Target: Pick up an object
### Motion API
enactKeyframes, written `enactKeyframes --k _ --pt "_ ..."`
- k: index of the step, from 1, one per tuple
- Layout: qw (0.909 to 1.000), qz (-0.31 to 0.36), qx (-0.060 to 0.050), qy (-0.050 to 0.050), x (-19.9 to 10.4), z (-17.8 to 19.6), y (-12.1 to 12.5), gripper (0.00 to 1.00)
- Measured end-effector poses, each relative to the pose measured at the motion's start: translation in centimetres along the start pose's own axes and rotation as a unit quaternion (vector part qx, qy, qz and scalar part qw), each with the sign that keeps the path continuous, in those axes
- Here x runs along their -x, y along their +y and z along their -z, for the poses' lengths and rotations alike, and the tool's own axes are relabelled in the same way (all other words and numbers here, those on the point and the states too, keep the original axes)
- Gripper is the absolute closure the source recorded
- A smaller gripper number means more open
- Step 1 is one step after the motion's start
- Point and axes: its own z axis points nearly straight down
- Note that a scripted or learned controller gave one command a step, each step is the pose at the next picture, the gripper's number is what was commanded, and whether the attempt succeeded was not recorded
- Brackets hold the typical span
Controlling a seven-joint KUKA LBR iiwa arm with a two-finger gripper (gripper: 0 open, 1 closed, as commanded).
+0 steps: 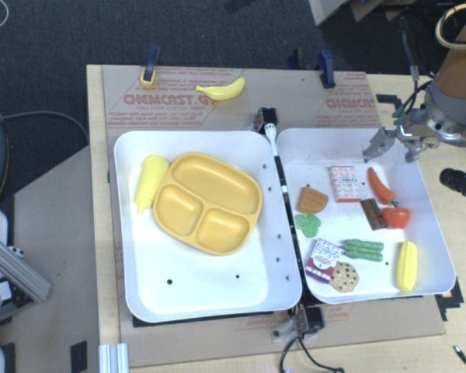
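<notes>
Toy food lies scattered in the right bin (439,231): a pink-and-white cracker box (344,183), a waffle (312,200), a green leaf (307,224), a red pepper (380,184), a brown bar (373,214), a red tomato (397,217), green beans (363,249), a snack packet (323,256), a cookie (343,277) and a yellow corn piece (406,265). My gripper (394,148) hangs open above the bin's far right corner. Nothing sits between its fingers. It stands just beyond the red pepper.
The left bin (140,270) holds a yellow divided plate (208,202) and a yellow corn cob (150,182). A toy banana (222,90) lies on the cardboard behind the bins. Blue clamps (325,68) stand at the board's far edge.
</notes>
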Motion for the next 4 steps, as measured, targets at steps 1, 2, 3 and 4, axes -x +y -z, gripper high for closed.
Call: enactKeyframes --k 1,2,3,4 --pt "1.0 0.0 0.0 0.0 0.4 -5.7 -0.8 0.0" --pt "1.0 0.0 0.003 0.0 0.4 -8.8 -0.6 0.0" --pt "1.0 0.0 0.008 0.0 0.3 -7.3 -0.3 1.0" --pt "1.0 0.0 0.005 -0.002 -0.1 -2.8 -0.3 1.0"
